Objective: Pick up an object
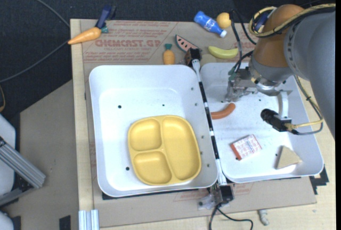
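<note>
The right bin (306,122) holds an orange-red sausage (222,111) near its left wall, a red and white packet (245,147) lower down, and a tan wedge (287,157) at the lower right. My gripper (235,89) hangs low over the bin's upper left part, just above and right of the sausage. The grey arm with its orange band comes in from the upper right and covers the bin's far corner.
The left bin (106,90) holds a yellow three-compartment tray (162,148). Behind the bins on the bench lie a carrot (85,36), a small orange toy (169,56), a watermelon slice (184,43), a banana (222,52), a blue bottle (209,23) and a yellow fruit (224,19).
</note>
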Tool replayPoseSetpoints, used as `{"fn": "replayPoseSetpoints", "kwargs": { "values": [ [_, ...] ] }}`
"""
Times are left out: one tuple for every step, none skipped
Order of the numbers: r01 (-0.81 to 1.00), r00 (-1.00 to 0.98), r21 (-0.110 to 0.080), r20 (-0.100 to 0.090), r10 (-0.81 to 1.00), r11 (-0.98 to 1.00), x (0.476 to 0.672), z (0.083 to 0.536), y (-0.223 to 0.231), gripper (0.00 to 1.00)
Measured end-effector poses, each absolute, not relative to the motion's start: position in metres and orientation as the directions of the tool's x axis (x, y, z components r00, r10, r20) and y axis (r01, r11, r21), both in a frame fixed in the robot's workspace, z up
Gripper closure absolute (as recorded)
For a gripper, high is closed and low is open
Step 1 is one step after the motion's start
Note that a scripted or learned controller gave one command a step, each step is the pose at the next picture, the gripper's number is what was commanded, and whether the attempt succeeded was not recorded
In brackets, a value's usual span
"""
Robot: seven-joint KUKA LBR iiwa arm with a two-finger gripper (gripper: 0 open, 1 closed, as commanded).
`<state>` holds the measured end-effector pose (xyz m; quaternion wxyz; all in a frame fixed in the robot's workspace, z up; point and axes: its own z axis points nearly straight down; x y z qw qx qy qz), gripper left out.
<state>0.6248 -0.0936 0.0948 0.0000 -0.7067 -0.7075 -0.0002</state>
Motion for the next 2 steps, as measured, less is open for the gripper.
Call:
{"fn": "replayPoseSetpoints", "kwargs": {
  "values": [
    [1.000, -0.001, 0.000, 0.001, 1.000, 0.001, 0.625, 0.095, -0.094, 0.00],
    [1.000, 0.001, -0.003, 0.001, 1.000, -0.001, 0.621, 0.084, -0.098, 0.00]
  ]
}}
